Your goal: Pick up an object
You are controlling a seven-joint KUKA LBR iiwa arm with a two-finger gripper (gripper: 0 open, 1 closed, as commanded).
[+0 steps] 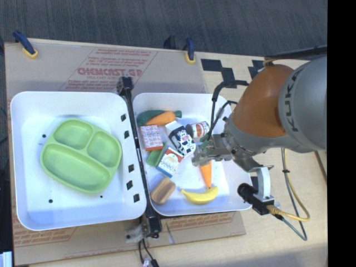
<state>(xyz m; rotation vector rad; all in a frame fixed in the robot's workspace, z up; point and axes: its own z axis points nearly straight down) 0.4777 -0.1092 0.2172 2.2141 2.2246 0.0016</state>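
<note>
My jaws (203,158) hang over the right bin (221,204), crowded by carrot (206,174), banana (200,195) and cartons; whether spread, I cannot tell. Left bin (22,166) holds a green tray (82,155).

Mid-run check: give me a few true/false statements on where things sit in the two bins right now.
1. The green divided plate lies in the left bin. True.
2. The banana lies in the left bin. False: it lies near the front edge of the right bin.
3. The gripper is over the right bin. True.
4. An orange carrot lies just behind the banana. True.
5. The right bin holds one object. False: it holds several, including small cartons and a bread roll.
</note>
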